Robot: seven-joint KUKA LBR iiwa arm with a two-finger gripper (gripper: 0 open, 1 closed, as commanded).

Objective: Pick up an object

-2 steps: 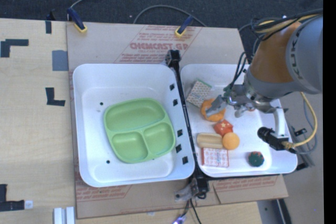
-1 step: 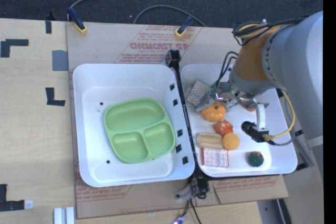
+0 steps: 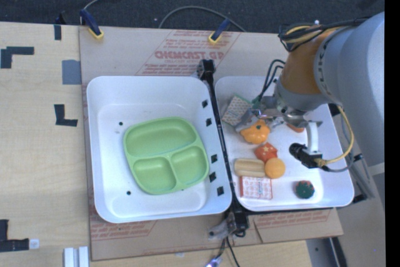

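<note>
Nearest me in the right bin (image 3: 337,197) I see a small red-and-white packet (image 3: 255,187) and a dark green ball (image 3: 304,189). Just behind lie a tan bread roll (image 3: 249,166) touching an orange fruit (image 3: 274,167), then a red tomato-like piece (image 3: 265,151). Further back, my gripper (image 3: 262,119) is down over an orange pumpkin-like toy (image 3: 255,132); I cannot tell how the jaws stand. A patterned card (image 3: 235,109) lies beside it. The left bin (image 3: 106,97) holds a green divided plate (image 3: 165,154).

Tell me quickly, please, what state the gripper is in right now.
Gripper: low in the right bin, just above the orange toy; open or shut cannot be told.
</note>
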